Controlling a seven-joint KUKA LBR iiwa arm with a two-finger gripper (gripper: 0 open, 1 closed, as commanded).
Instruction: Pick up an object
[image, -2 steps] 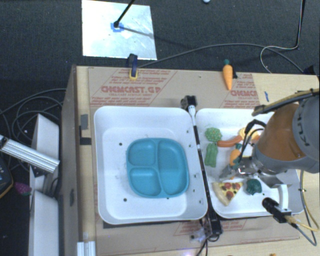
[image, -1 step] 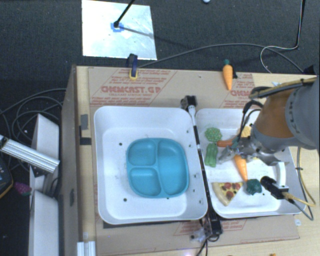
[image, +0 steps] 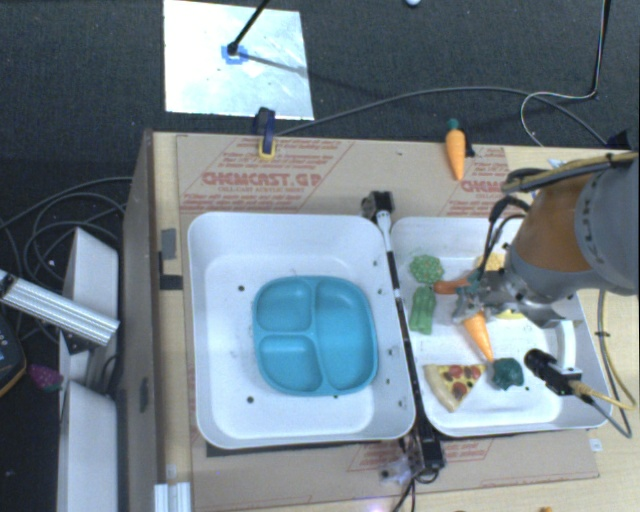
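Jaws (image: 478, 300) sit low in the right bin (image: 440, 415), just above the upper end of the orange toy carrot (image: 479, 336); whether they are apart or together cannot be told. Arm (image: 565, 240) enters from 3 o'clock, wrist bent down toward the bin floor. At 6 o'clock of the carrot lies a pizza slice (image: 452, 381); at 9 o'clock, a green vegetable (image: 423, 308).

The table (image: 160, 300) is covered with brown cardboard (image: 300, 175) that has red letters on it. All around is a dark carpet floor (image: 80, 90). A shiny silver sheet (image: 235, 60) lies on the floor at the top. Black cables (image: 45, 230) curl on the left, near a white metal frame (image: 85, 300).
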